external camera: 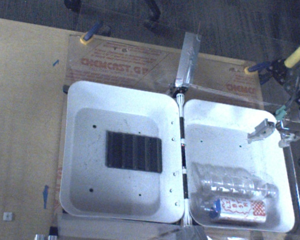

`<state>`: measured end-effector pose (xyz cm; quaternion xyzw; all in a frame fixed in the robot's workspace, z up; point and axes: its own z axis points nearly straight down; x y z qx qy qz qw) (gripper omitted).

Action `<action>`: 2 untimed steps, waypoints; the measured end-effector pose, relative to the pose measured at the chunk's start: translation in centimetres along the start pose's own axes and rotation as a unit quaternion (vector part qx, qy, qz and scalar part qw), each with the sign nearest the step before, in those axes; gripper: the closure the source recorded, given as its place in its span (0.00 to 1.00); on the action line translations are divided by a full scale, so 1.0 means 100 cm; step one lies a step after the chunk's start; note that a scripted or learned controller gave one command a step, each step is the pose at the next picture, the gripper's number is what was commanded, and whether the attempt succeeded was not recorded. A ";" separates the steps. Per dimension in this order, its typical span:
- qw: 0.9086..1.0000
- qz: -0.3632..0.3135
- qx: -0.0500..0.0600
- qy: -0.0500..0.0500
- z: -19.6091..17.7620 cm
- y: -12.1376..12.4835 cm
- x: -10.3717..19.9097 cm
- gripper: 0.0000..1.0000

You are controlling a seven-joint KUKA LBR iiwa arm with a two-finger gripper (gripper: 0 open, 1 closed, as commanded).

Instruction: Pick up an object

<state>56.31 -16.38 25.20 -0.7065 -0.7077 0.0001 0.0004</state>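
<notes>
Bin layout

Two bins side by side on the surface point(15, 124). Left bin point(80, 100): slatted panel point(134, 152) at centre. Right bin point(217, 118): bottle point(238, 183) at near side, tube point(237, 209) just nearer. Hand point(271, 132) over the right bin's far right corner.

Red print on the clear sheet point(119, 62) behind the bins reads "CHEMCAST" — the tube's point(237, 208) label stays illegible.

A clear bottle point(239, 184) and a red-white tube point(238, 209) lie flat at the right bin's point(217, 121) 6 o'clock; a dark ribbed slab point(134, 152) lies flat mid left bin point(85, 107).
</notes>
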 end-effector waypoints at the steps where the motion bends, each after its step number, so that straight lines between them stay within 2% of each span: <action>1: 0.997 0.073 0.001 0.000 0.071 -0.069 0.013 0.00; 2: 1.000 0.025 -0.007 -0.002 0.164 -0.080 0.010 0.00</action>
